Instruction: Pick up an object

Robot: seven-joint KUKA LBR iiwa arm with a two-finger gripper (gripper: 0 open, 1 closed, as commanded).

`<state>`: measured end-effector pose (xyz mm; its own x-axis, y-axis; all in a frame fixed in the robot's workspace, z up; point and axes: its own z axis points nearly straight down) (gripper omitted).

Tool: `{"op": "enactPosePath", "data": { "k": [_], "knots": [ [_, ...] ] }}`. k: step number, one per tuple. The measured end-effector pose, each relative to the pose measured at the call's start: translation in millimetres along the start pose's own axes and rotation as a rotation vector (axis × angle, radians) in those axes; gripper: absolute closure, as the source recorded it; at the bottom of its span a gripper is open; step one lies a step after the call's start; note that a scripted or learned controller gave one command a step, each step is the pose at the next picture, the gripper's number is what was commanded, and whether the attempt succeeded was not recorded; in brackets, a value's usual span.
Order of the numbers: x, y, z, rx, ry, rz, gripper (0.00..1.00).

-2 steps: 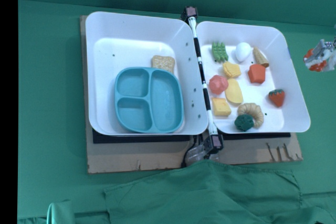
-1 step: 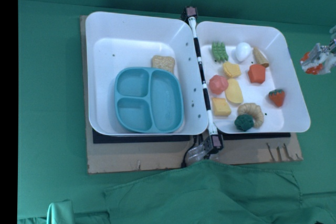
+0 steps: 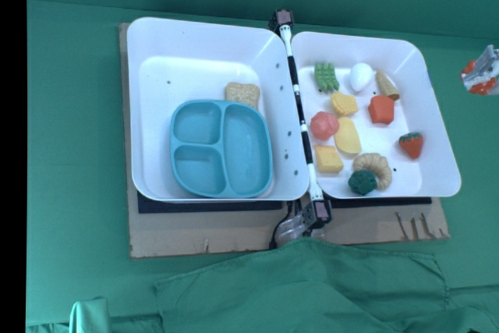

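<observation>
The camera view shows the gripper (image 3: 481, 75) at the far right edge, well apart from the right bin (image 3: 437, 138), its jaw state impossible to tell, while the toy food (image 3: 347, 135) lies unpicked there, so the whole pick remains.

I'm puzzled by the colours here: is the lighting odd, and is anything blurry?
In the camera view a teal cast tints everything, even the white right bin; lighting is soft, with faint shadows inside the left bin; the tool at the right edge looks smeared; the blue plate stays crisp, without glare.
</observation>
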<state>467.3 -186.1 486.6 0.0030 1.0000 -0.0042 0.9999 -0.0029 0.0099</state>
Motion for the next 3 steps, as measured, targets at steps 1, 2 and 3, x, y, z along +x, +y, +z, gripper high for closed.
{"op": "enactPosePath", "data": {
  "k": [1,2,3],
  "knots": [
    [-0.8,10.9,35.0,0.010,0.003,0.001,1.00],
    [-0.8,11.2,53.2,0.008,0.002,0.002,1.00],
    [-0.2,-0.8,52.6,0.007,0.003,0.001,1.00]
  ]
}}
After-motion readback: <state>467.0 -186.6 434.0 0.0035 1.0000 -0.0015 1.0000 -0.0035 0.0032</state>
